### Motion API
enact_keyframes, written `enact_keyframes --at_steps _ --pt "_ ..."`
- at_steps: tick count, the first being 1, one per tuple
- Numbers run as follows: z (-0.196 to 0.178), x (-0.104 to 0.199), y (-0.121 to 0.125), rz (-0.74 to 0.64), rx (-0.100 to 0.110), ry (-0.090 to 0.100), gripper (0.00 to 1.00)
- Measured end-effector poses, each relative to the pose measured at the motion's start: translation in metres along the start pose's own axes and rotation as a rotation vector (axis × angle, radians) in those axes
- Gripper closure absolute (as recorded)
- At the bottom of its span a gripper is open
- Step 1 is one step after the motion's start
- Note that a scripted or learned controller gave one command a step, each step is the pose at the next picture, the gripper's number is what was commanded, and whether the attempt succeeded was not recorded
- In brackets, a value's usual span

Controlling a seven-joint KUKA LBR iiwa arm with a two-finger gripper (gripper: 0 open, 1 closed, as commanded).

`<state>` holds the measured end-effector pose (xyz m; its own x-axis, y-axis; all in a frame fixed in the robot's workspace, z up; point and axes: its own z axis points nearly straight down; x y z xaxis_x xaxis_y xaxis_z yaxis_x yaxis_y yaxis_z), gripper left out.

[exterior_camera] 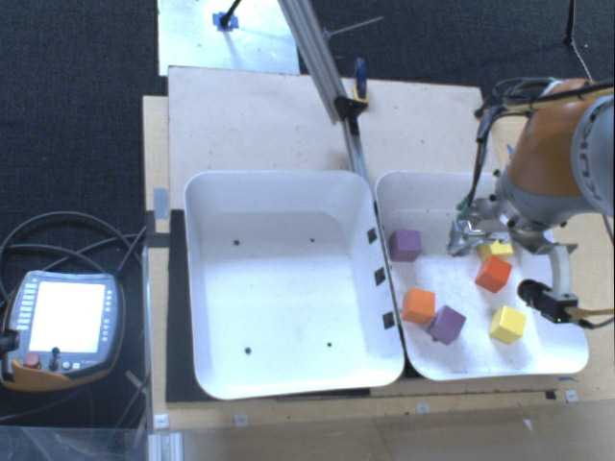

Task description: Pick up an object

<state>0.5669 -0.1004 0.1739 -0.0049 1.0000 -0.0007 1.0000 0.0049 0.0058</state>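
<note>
Gripper (468,239) over right bin (423,192), half-hiding yellow block (500,250).

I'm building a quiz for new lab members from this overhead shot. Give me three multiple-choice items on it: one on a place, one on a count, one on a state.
1. Where do the blocks lie?
A. All in the right bin
B. All in the left bin
C. Split between both bins

2. How many purple blocks are there?
A. None
B. Two
C. Four

3. How does the arm stand?
A. Parked far outside both bins
B. Reaching over the left bin
C. Reaching over the right bin

Answers:
1. A: every block sits in the right bin, none in the left bin.
2. B: one purple block lies near the divider, another purple block beside the orange block.
3. C: the gripper hangs over the right bin, close to a yellow block and the red-orange block.
</note>
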Motion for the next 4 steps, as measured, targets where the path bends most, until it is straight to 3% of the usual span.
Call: enact_keyframes --at_steps 1,3,4 --pt "-0.054 0.0 0.002 0.0 -0.002 -0.001 1.0" --pt "-0.074 0.103 0.022 -0.007 0.003 0.003 1.0" --pt "-0.065 0.149 0.034 -0.006 0.004 0.002 1.0"
